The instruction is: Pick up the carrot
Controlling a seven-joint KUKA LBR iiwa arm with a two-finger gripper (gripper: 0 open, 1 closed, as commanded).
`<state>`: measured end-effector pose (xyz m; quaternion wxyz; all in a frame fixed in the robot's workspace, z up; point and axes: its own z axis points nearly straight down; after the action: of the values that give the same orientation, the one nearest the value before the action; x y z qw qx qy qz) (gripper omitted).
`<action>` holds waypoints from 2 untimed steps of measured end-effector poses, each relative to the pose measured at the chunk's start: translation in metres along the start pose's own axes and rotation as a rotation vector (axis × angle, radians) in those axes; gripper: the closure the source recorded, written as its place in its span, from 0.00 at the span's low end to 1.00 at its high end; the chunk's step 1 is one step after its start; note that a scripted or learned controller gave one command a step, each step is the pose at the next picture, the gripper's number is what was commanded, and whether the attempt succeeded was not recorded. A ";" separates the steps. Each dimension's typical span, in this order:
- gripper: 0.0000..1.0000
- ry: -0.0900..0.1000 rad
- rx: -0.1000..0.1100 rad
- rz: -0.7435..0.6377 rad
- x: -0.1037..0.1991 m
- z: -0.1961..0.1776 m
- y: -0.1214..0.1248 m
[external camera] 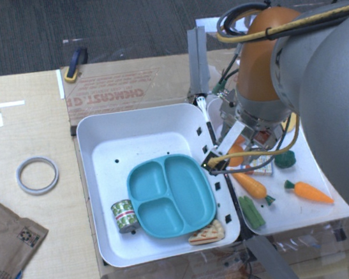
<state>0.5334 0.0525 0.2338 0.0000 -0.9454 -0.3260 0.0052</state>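
While the wrist of the grey arm with the orange band (pixel 266 58) sits over the right shallow white bin (pixel 295 215) and covers the jaws, I can't tell if the jaws are apart or together.

Camera view: two carrots are in the right bin. The nearer orange carrot with a green stub (pixel 250 185) lies flat just below the wrist. Its long axis is diagonal, upper left to lower right, with the pointed tip up-left toward the wrist and the green stub at lower right. The tip end is close to where the jaws are hidden; touching or apart is not clear. The second orange carrot with a green top (pixel 311 192) is further right, clear of the wrist. Its axis is also diagonal, green top up-left, tip pointing lower right.

A long green pod (pixel 250 212) lies beside the nearer carrot by the bin's left wall. A dark green lump (pixel 285 160) and a flat printed packet (pixel 260 163) lie above the carrots.

The left shallow white bin (pixel 102 171) holds a teal three-compartment plate (pixel 170 197), a small green can (pixel 124 215) just beside its left edge, and a tan waffle piece (pixel 207 233) at its lower edge. On the worktop (pixel 18 125), left of the bins, is a grey tape ring (pixel 36 161).
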 end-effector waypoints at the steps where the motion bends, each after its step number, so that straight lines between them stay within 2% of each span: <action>1: 1.00 0.000 0.000 0.173 -0.007 0.000 -0.032; 2: 1.00 0.003 -0.002 0.306 0.011 -0.064 -0.019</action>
<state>0.5316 0.0742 0.2974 -0.0011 -0.9840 -0.1779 0.0035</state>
